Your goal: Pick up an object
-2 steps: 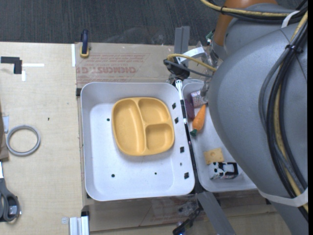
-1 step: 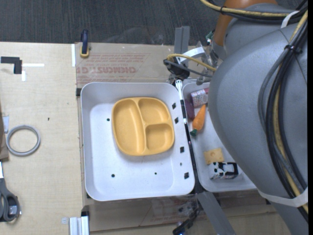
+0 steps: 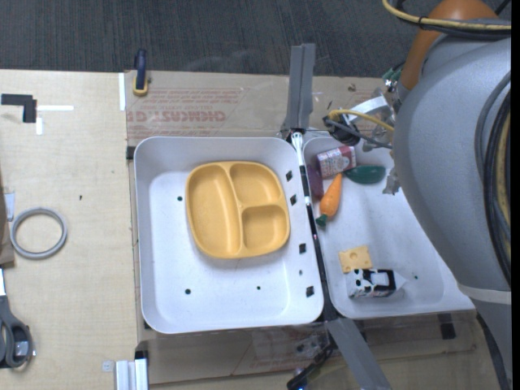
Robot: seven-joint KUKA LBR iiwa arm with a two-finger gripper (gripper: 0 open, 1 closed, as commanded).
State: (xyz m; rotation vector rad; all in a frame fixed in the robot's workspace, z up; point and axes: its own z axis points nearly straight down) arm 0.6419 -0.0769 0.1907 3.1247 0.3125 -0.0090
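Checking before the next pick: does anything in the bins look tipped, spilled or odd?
The cow-print carton lies on its side in the right bin; the purple can is tipped too. Nothing looks spilled.

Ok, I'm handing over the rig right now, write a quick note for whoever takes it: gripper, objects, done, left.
Gripper: hidden behind the arm, which looms over the right bin; grasp unconfirmed.
Right bin: carrot, purple packet, dark green piece, cheese slice, black-and-white carton.
Left bin: yellow divided plate.
Done: nothing visibly lifted.
Left: pick up one object.
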